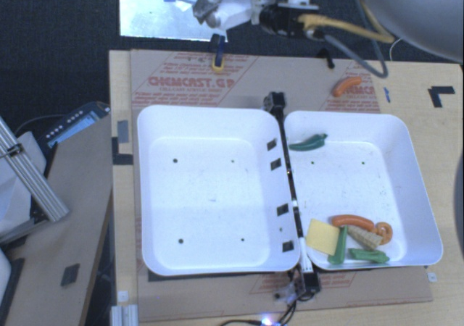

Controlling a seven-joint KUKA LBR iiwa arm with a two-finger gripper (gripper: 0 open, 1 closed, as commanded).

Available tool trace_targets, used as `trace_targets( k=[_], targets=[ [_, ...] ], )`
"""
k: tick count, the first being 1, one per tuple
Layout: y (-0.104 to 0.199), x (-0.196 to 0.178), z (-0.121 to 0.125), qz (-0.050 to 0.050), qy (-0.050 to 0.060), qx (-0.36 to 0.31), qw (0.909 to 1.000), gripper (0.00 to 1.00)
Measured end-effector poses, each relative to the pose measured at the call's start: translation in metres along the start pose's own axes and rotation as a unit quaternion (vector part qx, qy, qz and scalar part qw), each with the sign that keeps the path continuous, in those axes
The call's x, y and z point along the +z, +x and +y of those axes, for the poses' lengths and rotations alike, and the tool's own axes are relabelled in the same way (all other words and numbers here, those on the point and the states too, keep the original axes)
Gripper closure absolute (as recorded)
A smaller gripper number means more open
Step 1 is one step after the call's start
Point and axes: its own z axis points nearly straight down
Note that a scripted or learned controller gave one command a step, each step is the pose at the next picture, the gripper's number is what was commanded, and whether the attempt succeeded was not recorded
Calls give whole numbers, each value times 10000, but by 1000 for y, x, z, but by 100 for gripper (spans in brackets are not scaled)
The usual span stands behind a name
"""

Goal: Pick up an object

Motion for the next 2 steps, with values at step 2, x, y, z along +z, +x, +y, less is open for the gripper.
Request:
trace_targets(
  k=[2],
  targets=[
    [0,15,6,8,-24,-2,10000,100]
  ],
)
